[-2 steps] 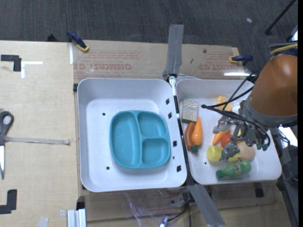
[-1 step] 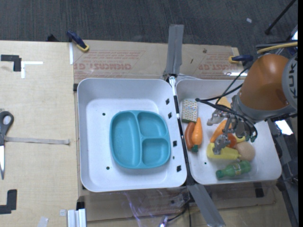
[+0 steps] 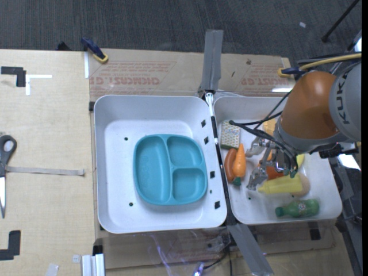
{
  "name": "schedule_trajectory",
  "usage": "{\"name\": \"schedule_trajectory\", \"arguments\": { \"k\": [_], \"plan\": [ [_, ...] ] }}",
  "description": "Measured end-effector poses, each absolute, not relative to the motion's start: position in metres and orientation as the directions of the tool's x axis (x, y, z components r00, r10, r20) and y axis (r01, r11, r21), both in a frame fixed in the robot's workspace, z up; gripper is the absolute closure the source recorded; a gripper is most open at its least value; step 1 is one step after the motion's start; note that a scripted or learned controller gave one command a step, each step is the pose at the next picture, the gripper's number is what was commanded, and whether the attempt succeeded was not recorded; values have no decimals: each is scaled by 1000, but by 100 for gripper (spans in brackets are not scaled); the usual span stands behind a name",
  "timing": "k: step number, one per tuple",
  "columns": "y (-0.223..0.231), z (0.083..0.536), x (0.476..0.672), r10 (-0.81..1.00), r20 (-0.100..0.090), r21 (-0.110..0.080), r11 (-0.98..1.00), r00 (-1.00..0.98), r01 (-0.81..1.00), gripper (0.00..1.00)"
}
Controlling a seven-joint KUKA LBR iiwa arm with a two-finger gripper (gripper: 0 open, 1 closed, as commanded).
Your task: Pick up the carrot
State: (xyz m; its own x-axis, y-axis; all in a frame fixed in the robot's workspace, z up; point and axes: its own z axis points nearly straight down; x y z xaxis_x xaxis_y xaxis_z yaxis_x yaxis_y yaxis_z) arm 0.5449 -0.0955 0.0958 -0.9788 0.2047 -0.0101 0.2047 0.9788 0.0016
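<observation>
Carrot (image 3: 236, 163) lies in the right-hand bin (image 3: 322, 210), at that bin's left side, close against the divider where the two bins meet, just right of the frame's centre. It lies roughly upright in the picture, narrow tip toward the top, with a small woven or mesh-patterned item (image 3: 230, 135) just above it. Its place against the wall matters: a descent on that side leaves little room for a finger between carrot and rim, so a grasp along its long axis looks the safer choice, in my judgement.

The arm (image 3: 310, 105) reaches in from the right of the frame, its orange band bulking over the upper right of the bin. Below it the tool (image 3: 264, 168) hangs low over the bin's middle, just right of the carrot and apart from it; nothing orange sits between its metal parts. Whether the tool is released or clenched I cannot tell, since cables and bracketry crowd that spot.

Beside the tool, toward the lower right, lie a yellow item (image 3: 284, 184) and a green bottle (image 3: 298, 208), near the bin's lower edge. The left bin (image 3: 109, 171) holds a blue divided plate (image 3: 171, 169), well apart from all this. Scissors (image 3: 4, 171) rest on the table (image 3: 46, 211) at the frame's far left.

The pick is not yet made, as I judge it.
</observation>
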Motion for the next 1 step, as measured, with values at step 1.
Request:
{"name": "schedule_trajectory", "arguments": {
  "k": [1],
  "plan": [
    [-93, 94, 544, 436, -5, 1, 900, -900, 436, 0]
  ]
}}
